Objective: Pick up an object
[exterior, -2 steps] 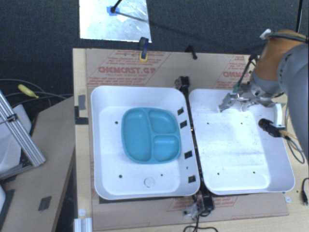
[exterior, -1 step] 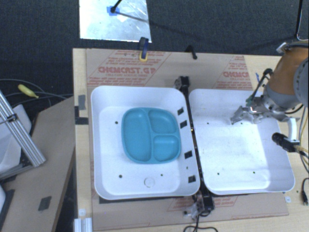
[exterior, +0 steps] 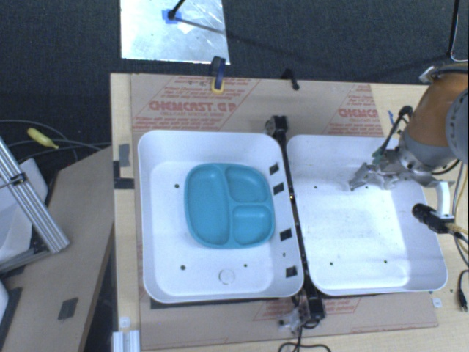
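A: The fingers (exterior: 357,180) look slightly apart, holding nothing, low over the right bin (exterior: 366,270) near its far side.

B: And the object?

A: A blue divided plate (exterior: 229,204) lies flat in the left bin (exterior: 165,270).

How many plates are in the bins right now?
1. A blue divided plate lies in the middle of the left bin. The tool hangs over the right bin, where no plate shows.
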Action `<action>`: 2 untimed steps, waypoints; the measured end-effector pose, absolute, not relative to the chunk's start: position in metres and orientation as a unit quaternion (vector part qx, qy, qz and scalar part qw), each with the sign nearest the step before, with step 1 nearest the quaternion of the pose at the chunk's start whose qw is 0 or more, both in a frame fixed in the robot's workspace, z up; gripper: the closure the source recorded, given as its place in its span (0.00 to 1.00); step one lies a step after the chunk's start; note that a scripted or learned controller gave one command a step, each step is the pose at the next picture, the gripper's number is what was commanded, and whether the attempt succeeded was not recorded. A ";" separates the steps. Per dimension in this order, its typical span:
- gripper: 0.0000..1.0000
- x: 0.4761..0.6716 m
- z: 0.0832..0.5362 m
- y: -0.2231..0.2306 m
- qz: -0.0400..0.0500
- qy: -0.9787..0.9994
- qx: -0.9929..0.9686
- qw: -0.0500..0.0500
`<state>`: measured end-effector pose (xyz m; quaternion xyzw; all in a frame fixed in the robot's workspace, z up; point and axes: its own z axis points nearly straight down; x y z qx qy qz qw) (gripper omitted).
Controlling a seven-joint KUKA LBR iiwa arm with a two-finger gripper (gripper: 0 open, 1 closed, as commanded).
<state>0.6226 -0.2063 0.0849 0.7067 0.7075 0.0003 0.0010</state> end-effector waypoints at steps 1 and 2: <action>0.00 0.671 0.086 -0.206 0.001 0.709 0.705 0.001; 0.00 0.595 0.084 -0.207 -0.001 0.707 0.707 -0.001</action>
